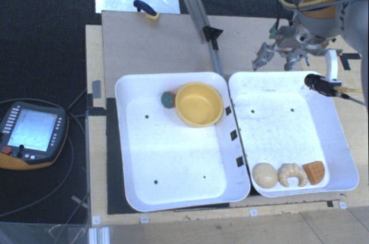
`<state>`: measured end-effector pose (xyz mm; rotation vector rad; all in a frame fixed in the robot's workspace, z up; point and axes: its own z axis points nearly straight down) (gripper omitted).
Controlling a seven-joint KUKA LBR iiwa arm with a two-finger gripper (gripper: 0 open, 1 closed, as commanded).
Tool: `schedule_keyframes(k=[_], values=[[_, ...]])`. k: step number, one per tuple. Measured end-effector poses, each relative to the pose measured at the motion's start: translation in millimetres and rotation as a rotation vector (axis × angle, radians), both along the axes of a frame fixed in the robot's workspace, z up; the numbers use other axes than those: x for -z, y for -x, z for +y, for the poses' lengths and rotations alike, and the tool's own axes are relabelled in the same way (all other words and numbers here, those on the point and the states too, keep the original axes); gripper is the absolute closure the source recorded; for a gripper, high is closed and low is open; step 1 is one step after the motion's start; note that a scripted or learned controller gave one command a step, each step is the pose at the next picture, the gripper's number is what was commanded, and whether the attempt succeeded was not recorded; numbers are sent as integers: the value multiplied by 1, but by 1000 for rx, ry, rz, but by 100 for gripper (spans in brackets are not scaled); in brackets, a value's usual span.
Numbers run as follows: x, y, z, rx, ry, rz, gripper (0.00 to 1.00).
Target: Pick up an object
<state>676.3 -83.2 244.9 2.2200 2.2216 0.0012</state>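
Observation:
My gripper (275,60) hangs above the bench just past the far rim of the right bin (288,122), open, with nothing between its fingers. Along that bin's near edge lie a pale round bun (265,175), a croissant (293,174) and an orange-brown bread piece (314,172), side by side and far from the gripper. In the left bin (173,168) a yellow bowl (199,104) stands upright at the far right corner. A small dark green ball (168,99) touches the bowl's left side.
A slanted metal pole (196,0) with a black clamp rises from the bench behind the bins. A teach pendant (29,133) lies on the floor at the left. A small black and yellow item (146,8) rests at the bench's far edge.

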Motion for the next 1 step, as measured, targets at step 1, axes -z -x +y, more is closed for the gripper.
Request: schedule_keyframes(k=[1], values=[[62, 3, 2, 0, 0, 5, 0]])
